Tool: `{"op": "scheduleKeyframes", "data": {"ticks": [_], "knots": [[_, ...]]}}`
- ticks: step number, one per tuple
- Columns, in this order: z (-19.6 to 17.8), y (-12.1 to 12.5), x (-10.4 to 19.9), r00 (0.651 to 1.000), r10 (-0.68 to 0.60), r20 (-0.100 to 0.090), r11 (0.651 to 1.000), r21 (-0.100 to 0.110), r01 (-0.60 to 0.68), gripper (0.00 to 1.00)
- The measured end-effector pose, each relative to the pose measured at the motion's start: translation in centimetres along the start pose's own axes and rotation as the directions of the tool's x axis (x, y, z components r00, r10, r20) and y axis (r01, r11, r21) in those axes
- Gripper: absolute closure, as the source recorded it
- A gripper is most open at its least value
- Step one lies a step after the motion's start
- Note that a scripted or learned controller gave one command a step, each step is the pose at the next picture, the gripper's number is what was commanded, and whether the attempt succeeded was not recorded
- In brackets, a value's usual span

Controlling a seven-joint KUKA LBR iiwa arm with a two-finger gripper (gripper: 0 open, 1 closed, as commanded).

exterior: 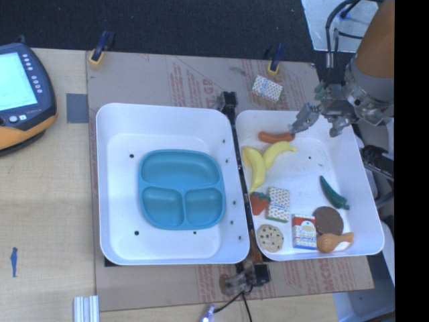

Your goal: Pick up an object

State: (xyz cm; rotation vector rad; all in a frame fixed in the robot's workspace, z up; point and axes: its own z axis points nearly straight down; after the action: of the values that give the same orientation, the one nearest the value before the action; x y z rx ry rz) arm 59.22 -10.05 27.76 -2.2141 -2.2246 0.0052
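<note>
Nothing is lifted yet: the gripper [316, 121] hangs open and empty over the right bin's [355, 180] far edge, beside the sausage [275, 137].

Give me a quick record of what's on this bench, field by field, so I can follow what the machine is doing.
left bin: holds a blue divided plate
right bin: toy food, including bananas, a hot dog, a green pepper, a cookie, a red carton
outside the bins: small patterned box on the bench
end effector: above the right bin's far edge, open, nothing between its fingers
nearest item to end effector: the hot dog
</note>
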Motion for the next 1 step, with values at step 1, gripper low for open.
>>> {"op": "scheduleKeyframes", "data": {"ticks": [1], "knots": [[8.68,-0.93,3.62,1.000,-0.002,0.002,1.000,0.002,0.002,0.00]]}}
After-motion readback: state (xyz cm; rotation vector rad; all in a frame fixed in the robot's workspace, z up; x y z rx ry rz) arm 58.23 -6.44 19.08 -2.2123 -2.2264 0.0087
